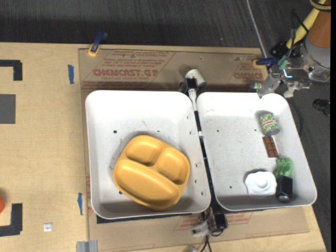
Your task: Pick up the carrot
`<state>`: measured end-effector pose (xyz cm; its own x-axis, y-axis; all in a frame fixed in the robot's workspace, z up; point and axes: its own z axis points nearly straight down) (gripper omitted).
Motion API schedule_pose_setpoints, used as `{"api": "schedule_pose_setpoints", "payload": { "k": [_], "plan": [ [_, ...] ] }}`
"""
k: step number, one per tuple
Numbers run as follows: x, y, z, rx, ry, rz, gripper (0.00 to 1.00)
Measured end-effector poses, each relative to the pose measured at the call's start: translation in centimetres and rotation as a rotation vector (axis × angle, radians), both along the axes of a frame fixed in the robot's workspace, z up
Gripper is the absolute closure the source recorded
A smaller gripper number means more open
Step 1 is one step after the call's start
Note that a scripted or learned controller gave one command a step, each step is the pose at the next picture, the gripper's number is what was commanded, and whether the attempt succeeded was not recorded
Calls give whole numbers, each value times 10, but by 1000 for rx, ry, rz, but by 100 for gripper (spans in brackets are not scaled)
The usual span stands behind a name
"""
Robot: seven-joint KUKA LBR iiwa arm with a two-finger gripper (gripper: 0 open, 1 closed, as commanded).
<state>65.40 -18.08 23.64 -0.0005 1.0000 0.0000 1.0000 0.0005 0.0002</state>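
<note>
We're hanging the gripper (273, 85) over the right bin's (231, 140) far corner, can't tell its grip, can (268, 123) sitting just below.

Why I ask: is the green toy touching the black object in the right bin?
Touching. In the camera view the green toy sits directly against the top of the black object, with no white bin floor showing between them.

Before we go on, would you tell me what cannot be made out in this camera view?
- Gripper: small and cluttered at the right bin's top corner; what it is doing there cannot be judged.
- Arm: cut off by the top and right edges.
- Orange thing: cut off by the left edge; too little shows to identify it.
- Can label: too small to read.
- Dark item: partly behind the green piece; unidentifiable.
</note>
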Motion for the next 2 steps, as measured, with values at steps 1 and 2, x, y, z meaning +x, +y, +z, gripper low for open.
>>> {"api": "schedule_pose_setpoints", "payload": {
  "k": [1, 2],
  "plan": [
    [2, 52, -151, 0, -2, -143, 0],
    [-67, 90, -151, 1, -1, -212, 0]
  ]
}}
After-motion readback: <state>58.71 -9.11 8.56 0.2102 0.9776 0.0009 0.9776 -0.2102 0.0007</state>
